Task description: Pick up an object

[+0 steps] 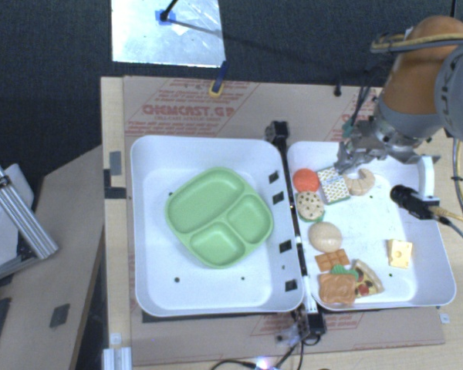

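Claw [347, 163] above a pale, curved croissant [362, 181].

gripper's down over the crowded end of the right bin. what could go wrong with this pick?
1. The gripper sits over tightly packed items: the croissant, checkered square and tomato nearly touch, so it may nudge neighbours or catch two.
2. The square lies flat, so the gripper may slip off it.

Single fixed camera above bench [77, 206], slanted down over both bins [150, 284].
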